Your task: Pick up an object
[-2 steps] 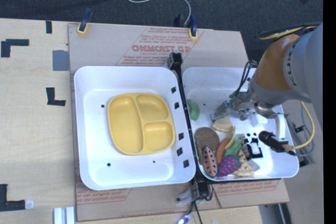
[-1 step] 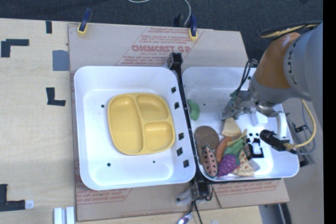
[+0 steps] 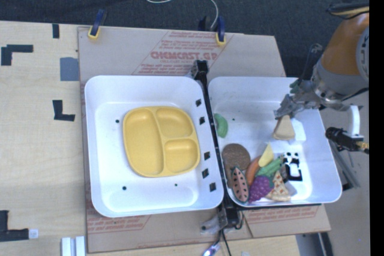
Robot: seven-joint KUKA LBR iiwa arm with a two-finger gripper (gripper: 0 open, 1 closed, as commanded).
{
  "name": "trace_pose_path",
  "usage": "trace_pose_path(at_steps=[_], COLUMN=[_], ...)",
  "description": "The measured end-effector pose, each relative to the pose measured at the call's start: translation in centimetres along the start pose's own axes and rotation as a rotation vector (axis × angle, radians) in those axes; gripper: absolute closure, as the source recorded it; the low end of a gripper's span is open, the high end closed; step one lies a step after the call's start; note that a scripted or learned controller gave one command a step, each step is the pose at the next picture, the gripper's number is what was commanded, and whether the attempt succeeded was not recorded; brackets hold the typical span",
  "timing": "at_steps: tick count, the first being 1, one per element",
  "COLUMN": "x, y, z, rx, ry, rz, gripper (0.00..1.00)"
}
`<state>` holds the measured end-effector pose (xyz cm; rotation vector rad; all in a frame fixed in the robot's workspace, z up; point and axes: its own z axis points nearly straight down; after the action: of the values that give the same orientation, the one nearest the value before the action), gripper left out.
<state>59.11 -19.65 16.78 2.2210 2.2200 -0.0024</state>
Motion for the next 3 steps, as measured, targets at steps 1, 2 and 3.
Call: trace_pose_path(at_steps=[1,2,3], x=[2.8,-2.1,2.9], y=[-0.6,2.0,1.2], z=[-3.4,-3.5,-5.5], rx=[0.005,0.006,0.006], ry=[0.004,0.001,0.005], rz=[-0.004,0.000,-0.006], gripper=[1.00,1.00,1.00])
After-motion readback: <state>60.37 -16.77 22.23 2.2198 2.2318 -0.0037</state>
